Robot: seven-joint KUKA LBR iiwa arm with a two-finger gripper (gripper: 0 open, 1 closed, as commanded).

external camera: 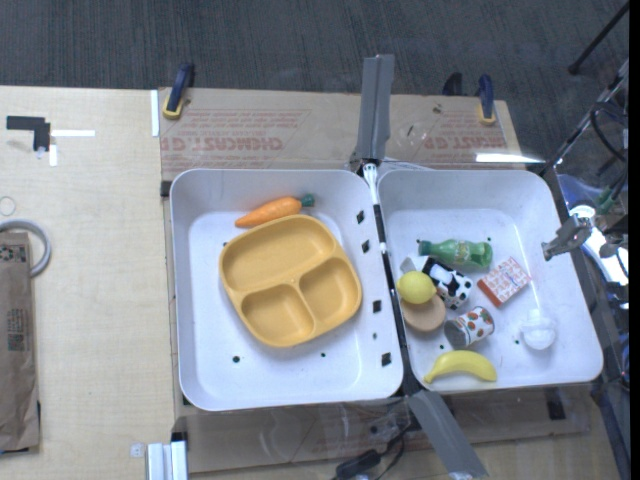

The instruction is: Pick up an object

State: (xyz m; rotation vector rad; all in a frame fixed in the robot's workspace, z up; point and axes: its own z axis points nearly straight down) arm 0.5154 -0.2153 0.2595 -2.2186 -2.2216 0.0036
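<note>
The left bin [190, 268] holds an orange carrot [270, 210] at its far side and a yellow divided plate [290, 278] in the middle. In the right bin [500, 208] a green bottle [458, 253] lies on its side. Below it cluster a yellow ball [416, 288], a black-and-white toy [452, 283], a tan round piece [425, 316] and a small printed can [470, 326]. A red-and-white packet [504, 280] lies to their right. A banana [461, 367] rests near the front wall, and a small clear cup [538, 335] sits at the front right.
A grey metal piece [566, 236] juts over the right bin's right rim, with cables and shiny hardware [605, 238] behind it. A grey divider bar [376, 108] stands behind the bins. Cardboard [270, 128] with clamps lies at the back. A brown bag [15, 338] lies far left.
</note>
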